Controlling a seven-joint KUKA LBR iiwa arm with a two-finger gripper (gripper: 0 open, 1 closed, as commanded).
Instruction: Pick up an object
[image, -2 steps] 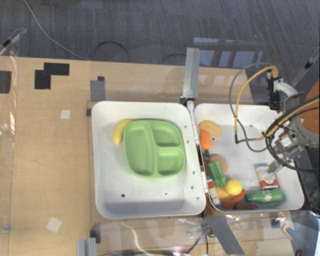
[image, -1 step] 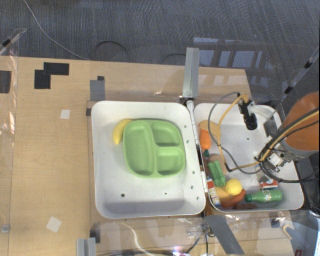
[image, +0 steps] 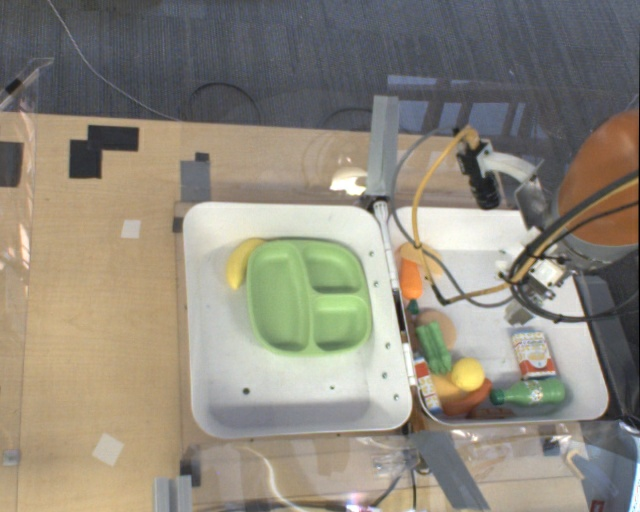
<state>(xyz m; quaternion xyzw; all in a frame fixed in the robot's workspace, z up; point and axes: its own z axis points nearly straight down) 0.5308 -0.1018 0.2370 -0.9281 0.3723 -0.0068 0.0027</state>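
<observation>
judging by reach, the likeliest pick is one of the toys in the right bin (image: 488, 325). the gripper (image: 535, 272) hangs there, up and to the right of the lemon (image: 467, 374). its jaws are lost among cables, so i cannot tell whether they are apart or together, and nothing shows as held. just right of the lemon a green bottle (image: 530, 393) lies on its side, and up-right of the lemon is a small red and white can (image: 531, 352). a green stick (image: 434, 347) sits left of the lemon and a carrot (image: 411, 277) further up-left. all look like light, stiff, hollow plastic with smooth skins, likely to slip or roll. the lemon is round and crowded. the can lies freer, and its flat sides look the safer hold. the bottle would want pinching across its body, not its neck.
</observation>
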